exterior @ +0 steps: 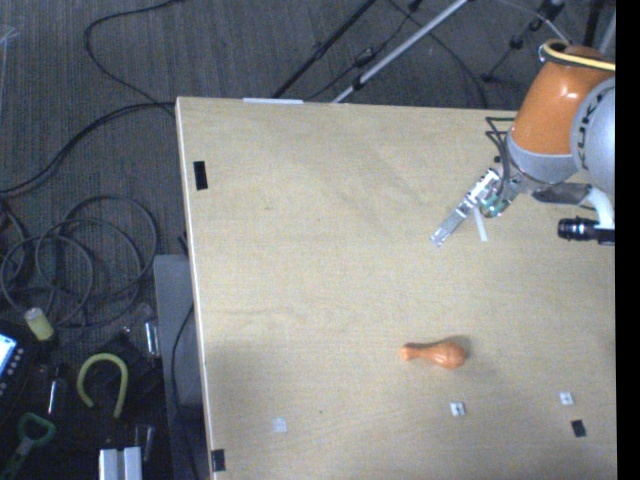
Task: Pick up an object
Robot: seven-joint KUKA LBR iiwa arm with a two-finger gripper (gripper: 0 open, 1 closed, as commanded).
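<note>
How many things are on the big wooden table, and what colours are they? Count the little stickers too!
Orange pear-shaped toy: 1
Black markers on the table, such as the one at: 3
Small pale square stickers, such as the one at: 3
Total: 7

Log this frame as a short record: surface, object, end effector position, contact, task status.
surface: light wooden bench top
object: orange pear-shaped item, lying on its side toward the near edge
end effector: on the right, raised, pointing left
arm: grey with orange band, entering from the right
contact: none; end effector is apart from the orange item
small markers: a few small squares near the bench's lower edge
task status: object not yet picked up
</note>
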